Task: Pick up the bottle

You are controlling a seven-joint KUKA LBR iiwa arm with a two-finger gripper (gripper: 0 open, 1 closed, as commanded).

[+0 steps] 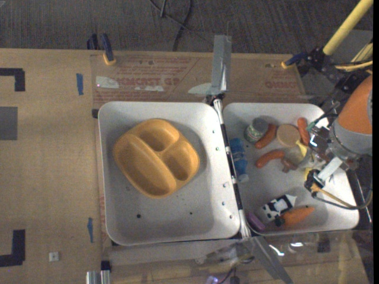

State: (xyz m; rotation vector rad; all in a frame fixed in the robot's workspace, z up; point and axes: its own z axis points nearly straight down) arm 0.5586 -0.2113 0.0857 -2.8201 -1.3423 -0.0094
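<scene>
The bottle (238,157) is small, blue and translucent. It lies lengthwise against the left wall of the right bin (340,218). The arm, with its orange band (362,118), comes in over that bin's right side. My gripper (299,158) hangs low near the right bin's upper right part, beside a tan round object (288,135) and well to the right of the bottle. Nothing can be seen held in it.
The right bin also holds a grey can (257,128), three red sausages (270,158), a black-and-white cow toy (278,206), an orange carrot (298,215) and a purple piece (256,221). A yellow divided plate (156,157) lies in the left bin (118,218).
</scene>
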